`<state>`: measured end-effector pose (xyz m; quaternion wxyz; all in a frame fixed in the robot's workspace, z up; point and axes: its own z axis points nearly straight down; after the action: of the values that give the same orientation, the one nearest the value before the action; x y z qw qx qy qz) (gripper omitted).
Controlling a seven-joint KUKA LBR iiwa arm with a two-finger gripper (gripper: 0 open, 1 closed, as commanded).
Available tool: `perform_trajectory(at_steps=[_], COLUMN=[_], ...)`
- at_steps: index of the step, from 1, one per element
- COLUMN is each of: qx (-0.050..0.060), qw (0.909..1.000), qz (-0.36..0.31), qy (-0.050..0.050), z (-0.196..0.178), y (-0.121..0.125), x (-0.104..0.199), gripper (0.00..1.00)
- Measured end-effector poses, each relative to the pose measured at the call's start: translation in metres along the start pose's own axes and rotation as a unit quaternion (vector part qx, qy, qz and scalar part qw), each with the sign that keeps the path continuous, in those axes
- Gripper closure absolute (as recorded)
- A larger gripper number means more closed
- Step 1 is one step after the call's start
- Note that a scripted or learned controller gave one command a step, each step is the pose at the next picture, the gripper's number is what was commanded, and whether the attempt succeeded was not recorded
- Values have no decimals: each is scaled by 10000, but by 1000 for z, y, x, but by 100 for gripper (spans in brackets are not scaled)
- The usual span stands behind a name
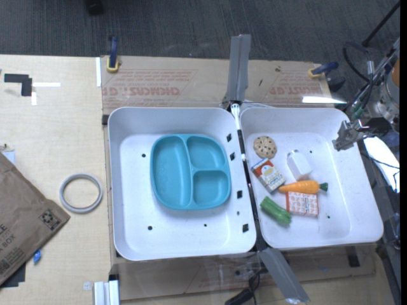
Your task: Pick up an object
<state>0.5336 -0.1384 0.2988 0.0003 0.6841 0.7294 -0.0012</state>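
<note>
The right bin holds a round cookie, a small white block, a red and white carton, an orange carrot, a green vegetable and a red patterned packet. My gripper hangs over the right bin's far right rim, up and to the right of all these items and apart from them. Nothing shows between its fingers.
The left bin carries a teal divided plate. A roll of tape and a brown paper bag lie on the bench to the left. Cables and arm hardware crowd the right side.
</note>
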Motion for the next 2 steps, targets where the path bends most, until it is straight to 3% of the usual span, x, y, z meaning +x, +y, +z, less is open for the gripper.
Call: perform_trajectory(at_steps=[1,2], qx=[5,2], qw=[10000,9977], qz=[-3,673], qy=[2,0], z=[0,-27], y=[0,0], x=[0,-44], gripper=[0,0])
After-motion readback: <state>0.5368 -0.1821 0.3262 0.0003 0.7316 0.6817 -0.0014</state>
